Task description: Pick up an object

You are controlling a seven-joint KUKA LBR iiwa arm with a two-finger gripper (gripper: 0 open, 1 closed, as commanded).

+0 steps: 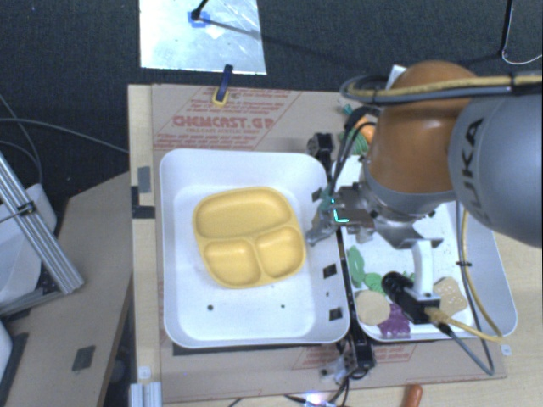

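Here, in the camera view, the left bin [246, 316] holds one large thing: a yellow tray [250, 236]. It is pale yellow plastic with rounded corners and three compartments, one long at the far side and two smaller at the near side. It lies flat in the middle of the bin, turned a little against the bin's walls, and nothing lies in its compartments.

The right bin [496, 291] is mostly covered by the arm [501, 168]. In its near part, some small things lie close together:
- a green piece [361, 265] near the wall between the bins
- a round beige piece [371, 306] in front of the green one
- a purple piece [394, 322] just beside the beige one
- a tan piece [450, 293] further to the right

Their exact shapes are too small to tell.

The arm reaches in from the right, with its orange band above the wrist, and bends down over the right bin. The gripper [322, 225] is low at the wall where the two bins meet, over the right edge of the left bin and just beside the right side of the yellow tray. I cannot tell whether it touches the tray, and the view also does not show if the gripper is open or closed. Nothing is seen held in it.

Both bins stand on a brown cardboard sheet [254, 113] with red letters.
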